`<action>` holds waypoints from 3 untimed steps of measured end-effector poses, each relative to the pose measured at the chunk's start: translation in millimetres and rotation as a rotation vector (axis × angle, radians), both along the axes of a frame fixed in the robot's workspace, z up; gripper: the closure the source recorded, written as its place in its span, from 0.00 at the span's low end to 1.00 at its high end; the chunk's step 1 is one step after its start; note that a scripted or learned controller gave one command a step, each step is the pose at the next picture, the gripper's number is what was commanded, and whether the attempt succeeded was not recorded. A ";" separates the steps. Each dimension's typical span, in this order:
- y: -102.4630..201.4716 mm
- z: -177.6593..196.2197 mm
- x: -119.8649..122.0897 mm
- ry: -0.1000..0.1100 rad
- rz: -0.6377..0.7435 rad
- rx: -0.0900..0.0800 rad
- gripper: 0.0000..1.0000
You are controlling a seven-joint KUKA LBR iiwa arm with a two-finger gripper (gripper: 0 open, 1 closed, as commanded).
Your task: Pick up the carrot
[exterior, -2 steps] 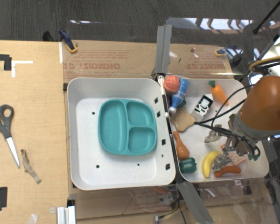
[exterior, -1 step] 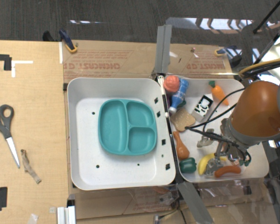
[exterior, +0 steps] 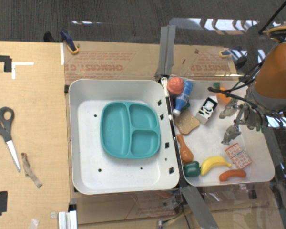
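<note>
Two shallow white bins sit side by side on the bench. Behind them lies brown cardboard [exterior: 109,61] with red printed letters that read mirrored and upside down; I cannot read them with certainty.

From the fixed camera above, the gripper [exterior: 233,128] hangs over the right bin [exterior: 257,151], in its right half. Its metal fingers point down and look a little apart, with nothing between them. The arm above it is grey with a round orange band [exterior: 276,70].

The carrot [exterior: 184,148] is well to the left of the gripper and slightly nearer to the camera, close to the bin's left wall. It is orange, smooth and tapered, and it lies free on the white floor.

Just below the gripper lies a small card packet [exterior: 238,155] with a red pattern; its print is too small to read. Left of the gripper is a small white box [exterior: 207,109] with black marks on the label, also not readable. Further left are a flat tan slice of bread [exterior: 187,123], a blue bottle [exterior: 182,98] and a round reddish ball [exterior: 175,85].

Below and to the left of the gripper are a curved yellow banana [exterior: 213,164], a glossy green pepper [exterior: 190,168] and an orange-red sausage shape [exterior: 232,175].

The left bin [exterior: 81,142], far to the left of the gripper, holds a teal plastic tray [exterior: 130,130] with three compartments and rounded corners. On the wooden bench further left lie scissors [exterior: 5,130] with grey handles.
</note>
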State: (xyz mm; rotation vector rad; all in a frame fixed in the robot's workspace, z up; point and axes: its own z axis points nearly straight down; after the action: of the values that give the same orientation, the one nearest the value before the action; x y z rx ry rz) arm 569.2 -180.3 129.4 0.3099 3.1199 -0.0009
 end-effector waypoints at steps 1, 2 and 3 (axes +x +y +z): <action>-41.2 8.7 79.8 -0.001 -0.019 0.000 0.00; -41.2 -13.7 86.1 0.000 -0.060 0.001 0.00; -40.9 -35.0 85.3 0.000 -0.060 0.000 0.00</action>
State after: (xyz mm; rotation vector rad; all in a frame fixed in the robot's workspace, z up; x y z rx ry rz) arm 654.4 -221.2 94.4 0.4030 3.1092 -0.0007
